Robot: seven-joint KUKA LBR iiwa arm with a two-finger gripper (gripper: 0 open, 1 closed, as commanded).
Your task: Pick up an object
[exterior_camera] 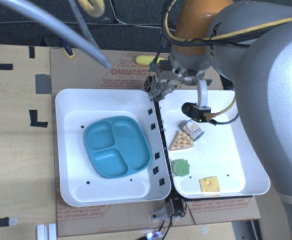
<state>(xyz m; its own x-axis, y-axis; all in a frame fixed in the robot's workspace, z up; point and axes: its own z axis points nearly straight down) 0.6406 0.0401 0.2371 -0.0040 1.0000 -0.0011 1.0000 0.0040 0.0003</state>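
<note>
Hovering pincer [158, 89] over divider | blue tray [116, 146] left | pizza slice [182, 141] right

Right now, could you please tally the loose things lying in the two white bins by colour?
Blue: 1, the divided plate
Green: 1, the round piece
Yellow: 1, the square piece
Tan: 1, the wedge
White with print: 1, the small packet
Total: 5

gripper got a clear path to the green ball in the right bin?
Probably yes. The green ball lies in the open on the right bin's floor, apart from the pizza slice and the cheese block. Nothing covers it. The gripper sits at the bin's far edge.
</note>
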